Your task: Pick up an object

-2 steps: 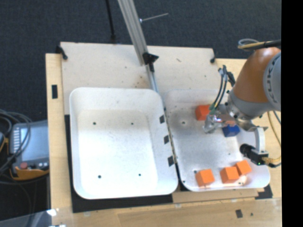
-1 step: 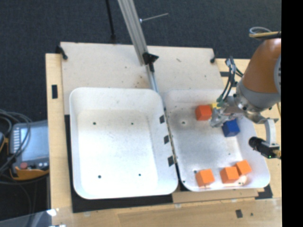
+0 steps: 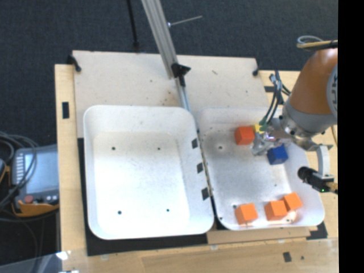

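Observation:
The arm reaches in from the right, and its gripper [image 3: 263, 145] hangs low over the upper part of the right bin [image 3: 239, 175]. An orange block [image 3: 245, 135] lies just left of the gripper. A blue block [image 3: 277, 154] lies just to its right, partly under the wrist. A small yellow piece [image 3: 259, 128] peeks out beside the wrist. Three more orange blocks sit near the bin's front edge: one on the left [image 3: 246, 212], one in the middle [image 3: 276, 210] and one on the right [image 3: 293, 201].
The left bin [image 3: 91, 124] stands beside the right one, with a thin divider between them. A slanted metal pole [image 3: 162, 33] rises from the back of the bench. A control pendant [image 3: 31, 178] with cables lies off the bench's left side.

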Robot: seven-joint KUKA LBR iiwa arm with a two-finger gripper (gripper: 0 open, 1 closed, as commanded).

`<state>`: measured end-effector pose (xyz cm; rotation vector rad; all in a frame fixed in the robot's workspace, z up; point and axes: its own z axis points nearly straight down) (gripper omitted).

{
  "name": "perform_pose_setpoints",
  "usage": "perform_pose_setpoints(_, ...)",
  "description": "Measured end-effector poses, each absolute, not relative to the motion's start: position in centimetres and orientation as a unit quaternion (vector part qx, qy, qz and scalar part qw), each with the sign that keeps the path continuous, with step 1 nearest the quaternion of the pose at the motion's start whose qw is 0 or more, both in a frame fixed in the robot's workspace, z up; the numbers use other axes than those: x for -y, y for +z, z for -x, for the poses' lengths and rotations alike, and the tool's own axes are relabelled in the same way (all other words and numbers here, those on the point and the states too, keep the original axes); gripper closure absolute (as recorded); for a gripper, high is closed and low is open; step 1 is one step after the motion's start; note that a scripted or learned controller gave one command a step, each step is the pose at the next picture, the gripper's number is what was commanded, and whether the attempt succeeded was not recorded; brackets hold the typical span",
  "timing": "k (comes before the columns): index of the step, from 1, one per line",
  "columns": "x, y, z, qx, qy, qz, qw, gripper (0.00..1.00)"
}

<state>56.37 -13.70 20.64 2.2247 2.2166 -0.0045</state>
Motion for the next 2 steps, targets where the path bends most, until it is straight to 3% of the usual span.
perform_pose_setpoints(2,2.9,22.3,-54.8,-0.710,0.0013,-0.704,-0.001,1.00)
